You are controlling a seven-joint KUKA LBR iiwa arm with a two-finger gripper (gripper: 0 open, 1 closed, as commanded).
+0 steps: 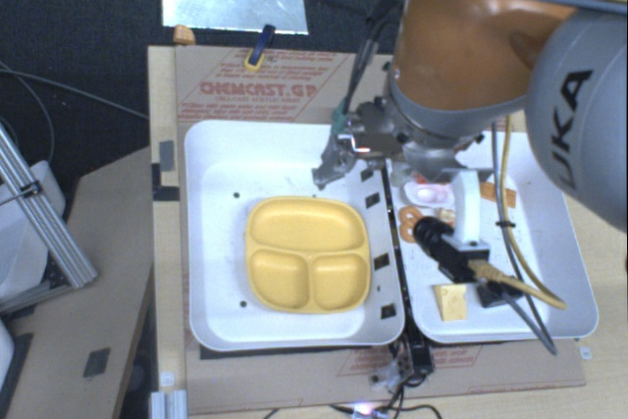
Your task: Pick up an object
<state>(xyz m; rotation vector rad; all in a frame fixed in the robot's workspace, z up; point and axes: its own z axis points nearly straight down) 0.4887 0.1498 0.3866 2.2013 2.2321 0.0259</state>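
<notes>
Yellow divided plate (307,253) lies flat in left bin (211,211); arm (491,34) reaches in from right, bent low over the bins' divide, gripper (329,174) just above plate's far edge, finger spacing cannot be told, nothing seen held.

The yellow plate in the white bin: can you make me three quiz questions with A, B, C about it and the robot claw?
1. Where is the yellow divided plate?
A. Left bin
B. Right bin
C. On the floor

2. How many sections does the plate have?
A. One
B. Three
C. Six

3. What is the claw doing?
A. Gripping the plate
B. Hanging above the left bin, near its back edge
C. Lifting the black brush

Answers: 1 A, it lies in the left bin. 2 B, ridges split it in three. 3 B, nothing sits between its tips.
</notes>
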